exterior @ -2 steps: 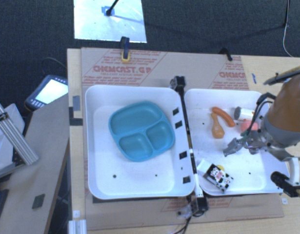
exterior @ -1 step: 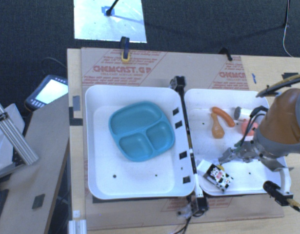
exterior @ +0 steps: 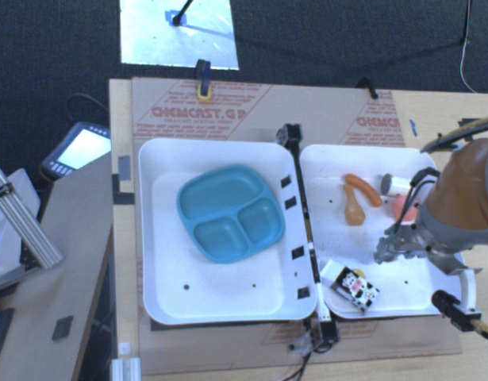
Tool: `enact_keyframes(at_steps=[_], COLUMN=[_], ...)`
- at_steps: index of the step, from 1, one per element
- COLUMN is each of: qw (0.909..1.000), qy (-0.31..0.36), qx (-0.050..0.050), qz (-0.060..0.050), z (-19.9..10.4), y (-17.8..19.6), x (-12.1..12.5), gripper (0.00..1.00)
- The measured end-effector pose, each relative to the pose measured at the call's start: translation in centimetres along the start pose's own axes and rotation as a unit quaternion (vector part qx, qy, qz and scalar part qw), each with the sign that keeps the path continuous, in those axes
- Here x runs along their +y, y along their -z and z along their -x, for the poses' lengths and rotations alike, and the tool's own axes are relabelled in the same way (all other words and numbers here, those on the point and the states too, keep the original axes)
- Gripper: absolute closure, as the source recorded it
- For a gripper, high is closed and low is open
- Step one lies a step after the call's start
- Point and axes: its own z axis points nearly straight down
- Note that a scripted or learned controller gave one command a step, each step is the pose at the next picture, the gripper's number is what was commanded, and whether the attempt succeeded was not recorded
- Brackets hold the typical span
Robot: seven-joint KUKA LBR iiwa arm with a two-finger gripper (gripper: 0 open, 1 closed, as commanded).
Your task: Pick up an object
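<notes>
My gripper [exterior: 393, 248] hangs low over the right bin [exterior: 332, 165], right of its middle, with bare bin floor beneath it. An orange sausage-shaped piece [exterior: 363, 189] and a tan spoon-like piece [exterior: 353, 209] lie just behind and to the left of it. A small grey-and-white cylinder [exterior: 390, 184] rests near the back. A pink-red piece [exterior: 402, 206] peeks out from under the arm. A black-and-white spotted toy [exterior: 355, 286] sits at the bin's front left corner. Nothing shows in the gripper.
The left bin [exterior: 160, 292] holds a blue divided plate [exterior: 230, 213]. A black-clipped divider [exterior: 299, 213] separates the two bins. The arm's orange-and-grey wrist [exterior: 466, 197] covers the right bin's right side.
</notes>
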Motion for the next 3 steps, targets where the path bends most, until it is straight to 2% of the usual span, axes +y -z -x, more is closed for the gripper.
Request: enact_keyframes(at_steps=[3], qw=[1.0], qy=[0.002], qx=[-0.001], qz=[0.003], z=[-0.4], y=[17.8], x=[1.6], gripper=[1.0])
